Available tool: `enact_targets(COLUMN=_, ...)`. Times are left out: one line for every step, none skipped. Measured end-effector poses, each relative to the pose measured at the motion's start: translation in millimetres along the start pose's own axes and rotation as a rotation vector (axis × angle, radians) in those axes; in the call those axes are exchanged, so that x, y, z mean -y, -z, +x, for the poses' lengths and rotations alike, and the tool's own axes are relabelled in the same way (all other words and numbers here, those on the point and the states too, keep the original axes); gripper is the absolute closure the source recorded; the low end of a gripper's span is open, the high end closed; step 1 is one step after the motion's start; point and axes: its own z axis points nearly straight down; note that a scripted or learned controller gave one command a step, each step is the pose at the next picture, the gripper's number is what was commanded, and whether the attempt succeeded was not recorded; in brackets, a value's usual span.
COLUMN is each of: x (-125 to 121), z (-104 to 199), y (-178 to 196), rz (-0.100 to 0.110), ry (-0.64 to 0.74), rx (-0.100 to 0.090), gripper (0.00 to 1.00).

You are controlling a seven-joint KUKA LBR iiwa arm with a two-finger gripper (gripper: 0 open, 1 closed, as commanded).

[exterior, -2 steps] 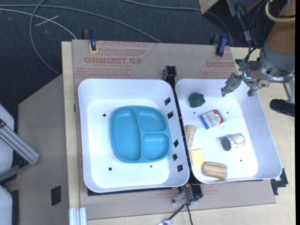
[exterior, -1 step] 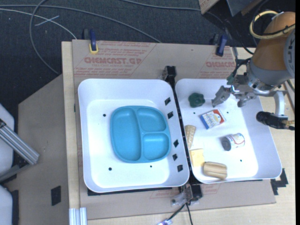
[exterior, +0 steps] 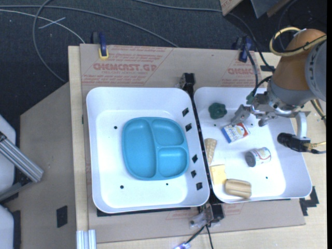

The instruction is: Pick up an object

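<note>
Currently, the left bin (exterior: 98, 139) holds a blue divided plate (exterior: 154, 148), well left of the gripper (exterior: 239, 115). In the right bin (exterior: 290, 175), a cone-shaped item (exterior: 210, 148), a yellow block (exterior: 217, 174) and a tan roll (exterior: 237, 189) lie below-left of the gripper. A green object (exterior: 217, 109) sits just left of it. A blue-and-white packet (exterior: 235, 133) lies just below it. A grey cylinder (exterior: 258, 156) rests below-right. Finger state: cannot tell.

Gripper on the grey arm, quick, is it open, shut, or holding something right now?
Gripper: cannot be told; it sits above the small blue and white packet in the right white bin, with nothing visibly held.
</note>
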Motion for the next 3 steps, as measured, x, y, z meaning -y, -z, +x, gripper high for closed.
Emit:
enact_targets(x=-3, z=1, y=-36, rz=-0.009, ry=0.0, rx=-0.002, gripper=0.0)
enact_targets(x=-7, z=0, y=-19, rz=-0.027, ry=0.003, rx=0.005, gripper=1.0)
enact_targets(x=-6, z=4, y=45, rz=-0.014, ry=0.002, rx=0.003, gripper=1.0)
